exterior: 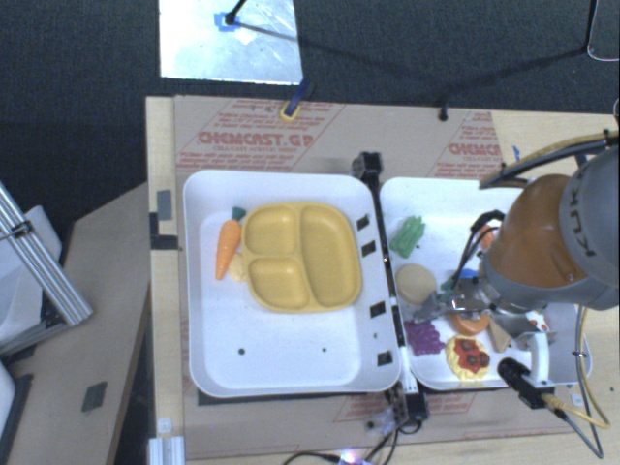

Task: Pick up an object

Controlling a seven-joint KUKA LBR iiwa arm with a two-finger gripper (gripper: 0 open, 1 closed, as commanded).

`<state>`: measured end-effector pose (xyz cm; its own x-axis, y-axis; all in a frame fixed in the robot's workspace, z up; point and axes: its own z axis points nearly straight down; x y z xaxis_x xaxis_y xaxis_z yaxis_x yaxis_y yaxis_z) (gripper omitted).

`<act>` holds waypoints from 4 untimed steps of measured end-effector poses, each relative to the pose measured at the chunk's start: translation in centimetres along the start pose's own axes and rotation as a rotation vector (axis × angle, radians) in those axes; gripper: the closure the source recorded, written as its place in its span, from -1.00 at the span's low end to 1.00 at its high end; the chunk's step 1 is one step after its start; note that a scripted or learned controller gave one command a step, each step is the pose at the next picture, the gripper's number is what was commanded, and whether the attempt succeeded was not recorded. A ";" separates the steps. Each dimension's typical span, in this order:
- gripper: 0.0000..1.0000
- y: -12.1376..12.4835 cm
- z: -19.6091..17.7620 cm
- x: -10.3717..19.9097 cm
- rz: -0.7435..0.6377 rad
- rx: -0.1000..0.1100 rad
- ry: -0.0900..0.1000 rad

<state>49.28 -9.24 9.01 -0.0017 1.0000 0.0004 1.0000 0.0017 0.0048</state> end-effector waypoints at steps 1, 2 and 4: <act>1.00 0.2 -1.4 -0.3 0.001 -0.008 -0.006; 1.00 0.4 -5.8 0.2 -0.002 -0.001 -0.001; 1.00 1.0 -13.6 -0.6 -0.003 -0.001 -0.001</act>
